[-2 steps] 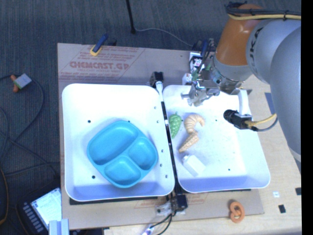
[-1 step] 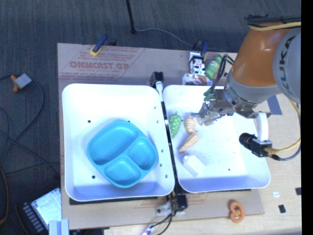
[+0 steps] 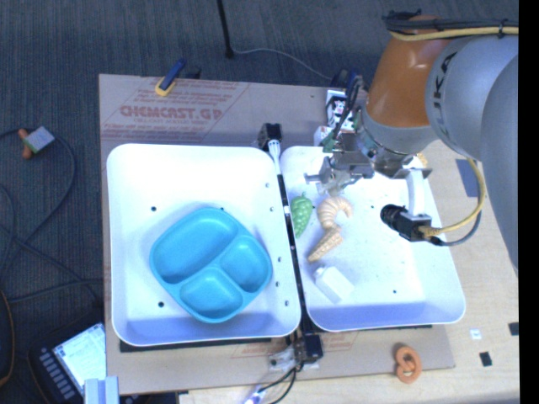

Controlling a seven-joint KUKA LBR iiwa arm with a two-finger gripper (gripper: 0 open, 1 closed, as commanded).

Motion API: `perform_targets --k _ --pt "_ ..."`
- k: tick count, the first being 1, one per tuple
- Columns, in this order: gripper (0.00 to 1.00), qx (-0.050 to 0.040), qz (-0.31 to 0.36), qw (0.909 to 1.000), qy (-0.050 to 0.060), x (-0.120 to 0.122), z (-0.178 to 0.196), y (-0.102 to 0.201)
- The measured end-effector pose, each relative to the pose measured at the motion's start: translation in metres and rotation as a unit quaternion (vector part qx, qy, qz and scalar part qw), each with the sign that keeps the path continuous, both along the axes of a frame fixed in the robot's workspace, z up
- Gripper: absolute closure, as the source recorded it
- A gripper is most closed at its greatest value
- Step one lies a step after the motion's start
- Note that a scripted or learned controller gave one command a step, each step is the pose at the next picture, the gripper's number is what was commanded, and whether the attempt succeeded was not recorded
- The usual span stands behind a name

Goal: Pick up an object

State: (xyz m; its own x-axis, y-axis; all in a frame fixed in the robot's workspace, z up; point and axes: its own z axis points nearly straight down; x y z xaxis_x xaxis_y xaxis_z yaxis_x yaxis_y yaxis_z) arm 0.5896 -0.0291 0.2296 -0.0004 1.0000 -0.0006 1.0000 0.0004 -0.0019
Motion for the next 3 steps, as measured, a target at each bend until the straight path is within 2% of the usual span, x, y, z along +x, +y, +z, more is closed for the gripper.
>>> perform_targets --k 1,2,3 --pt "1.0 0.0004 0.0 1.0 0.0 -0.06 0.019 0.015" --pt "1.0 0.0004 0.001 1.0 0.0 -0.083 0.021 0.042" --pt "1.0 0.0003 0.0 1.0 0.0 -0.106 0.016 0.087"
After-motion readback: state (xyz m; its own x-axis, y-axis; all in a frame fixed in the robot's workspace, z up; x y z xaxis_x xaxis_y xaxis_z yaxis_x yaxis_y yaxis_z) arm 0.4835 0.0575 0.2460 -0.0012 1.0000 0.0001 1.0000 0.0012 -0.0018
